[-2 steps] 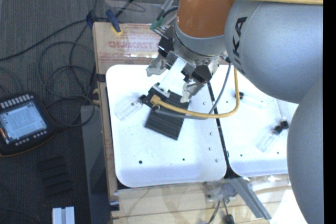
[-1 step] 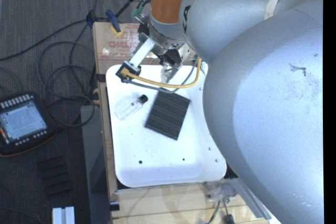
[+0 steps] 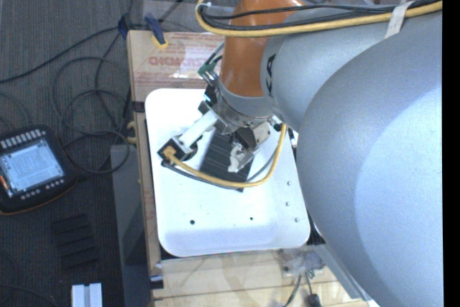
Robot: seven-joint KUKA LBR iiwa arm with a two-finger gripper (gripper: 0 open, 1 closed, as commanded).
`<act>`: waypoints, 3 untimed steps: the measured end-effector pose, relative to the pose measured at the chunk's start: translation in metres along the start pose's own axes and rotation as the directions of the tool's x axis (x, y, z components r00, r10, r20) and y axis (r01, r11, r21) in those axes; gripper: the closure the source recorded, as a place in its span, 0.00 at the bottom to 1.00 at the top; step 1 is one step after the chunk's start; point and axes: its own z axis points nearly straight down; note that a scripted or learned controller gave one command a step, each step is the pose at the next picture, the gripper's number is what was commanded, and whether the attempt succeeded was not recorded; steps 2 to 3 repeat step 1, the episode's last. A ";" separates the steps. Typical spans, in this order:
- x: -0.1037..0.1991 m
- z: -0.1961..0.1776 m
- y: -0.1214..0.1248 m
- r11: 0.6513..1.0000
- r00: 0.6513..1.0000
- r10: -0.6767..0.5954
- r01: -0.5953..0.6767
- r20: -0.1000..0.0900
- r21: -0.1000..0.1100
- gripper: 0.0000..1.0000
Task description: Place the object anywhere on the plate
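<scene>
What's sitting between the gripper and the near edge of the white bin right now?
In the camera view, bare white floor of the bin, with a few small dark holes, runs from the gripper and its yellow cable down to the near edge.

— Lying on the dark carpet [image 3: 65, 3] at far left: teach pendant [image 3: 30, 167], screen lit, black cables [image 3: 86, 93] looping above.

— Behind the white bin [image 3: 223, 226]: printed cardboard sheet [image 3: 172, 57], blue clamp [image 3: 154, 29] at its corner.

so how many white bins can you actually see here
1. A shallow white plastic bin lies left of centre on the bench, under the grey arm with the orange band. The rig has two bins; the second may be hidden beneath the arm's large grey body on the right.
</scene>
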 end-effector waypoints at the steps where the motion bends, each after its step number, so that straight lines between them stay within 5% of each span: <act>1: -0.053 -0.032 0.040 0.890 0.890 -0.457 0.457 0.000 -0.002 0.00; 3: -0.053 -0.032 0.040 0.890 0.890 -0.457 0.457 0.000 -0.002 0.00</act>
